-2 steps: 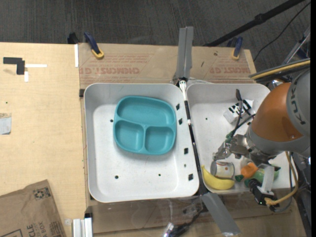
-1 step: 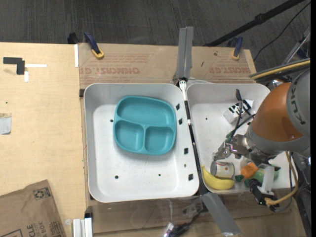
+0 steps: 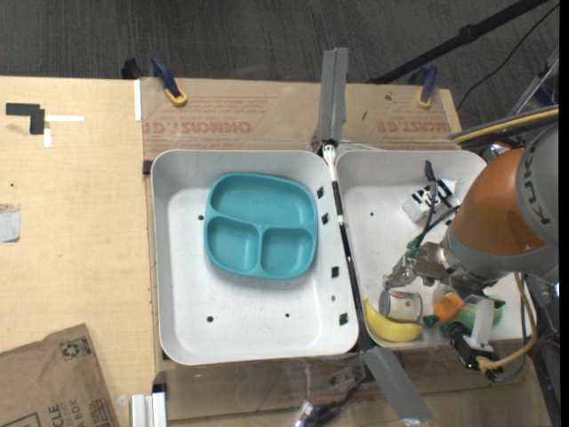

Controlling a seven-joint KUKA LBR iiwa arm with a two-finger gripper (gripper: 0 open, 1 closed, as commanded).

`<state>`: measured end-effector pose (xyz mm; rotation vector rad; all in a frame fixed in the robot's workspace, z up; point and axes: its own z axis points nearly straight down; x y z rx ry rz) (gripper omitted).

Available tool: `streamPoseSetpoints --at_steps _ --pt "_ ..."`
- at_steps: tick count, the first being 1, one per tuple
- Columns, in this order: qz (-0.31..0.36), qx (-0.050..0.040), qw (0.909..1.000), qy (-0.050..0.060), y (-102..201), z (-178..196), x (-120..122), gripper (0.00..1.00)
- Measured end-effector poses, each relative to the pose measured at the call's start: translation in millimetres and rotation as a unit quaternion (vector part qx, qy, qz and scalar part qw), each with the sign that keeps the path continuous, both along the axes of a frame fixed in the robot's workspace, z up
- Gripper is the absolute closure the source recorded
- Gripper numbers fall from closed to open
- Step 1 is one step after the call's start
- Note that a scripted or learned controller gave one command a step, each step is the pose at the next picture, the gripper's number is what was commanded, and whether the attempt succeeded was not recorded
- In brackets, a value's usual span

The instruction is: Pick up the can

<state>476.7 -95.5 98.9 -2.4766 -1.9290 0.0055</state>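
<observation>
Two shallow white plastic bins sit side by side on the bench, the left bin [image 3: 178,265] and the right bin [image 3: 373,181], and the big grey arm with its orange band [image 3: 502,207] hangs over the right one from the far right. As for progress, I'd judge the pick not yet done — nothing I can see shows the can off the bin floor.

Filling much of the left bin is a teal plastic tray with three compartments [image 3: 261,225], which plays no part in the job. Down in the near corner of the right bin lies a curved yellow banana [image 3: 391,327], and touching its upper side is the small silvery metal can [image 3: 402,304], apparently lying on its side with a round end toward the camera. The two-finger gripper [image 3: 411,267] is just above the can and very near it, but wrist and cabling crowd the spot — whether the fingers are spread or pressed together I cannot tell, and I see no can pinched between them. Closing on it and lifting remain, by my reckoning.

Writing: the brown cardboard sheet [image 3: 293,114] behind the bins carries red print, upside down, reading something like "CHEMCAST GP". The can's label is too small to read.
</observation>
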Motion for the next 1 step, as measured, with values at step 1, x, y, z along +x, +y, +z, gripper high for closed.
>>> streamPoseSetpoints --at_steps 1 --pt "0.0 0.0 1.0 0.0 0.0 0.0 0.0 0.0"
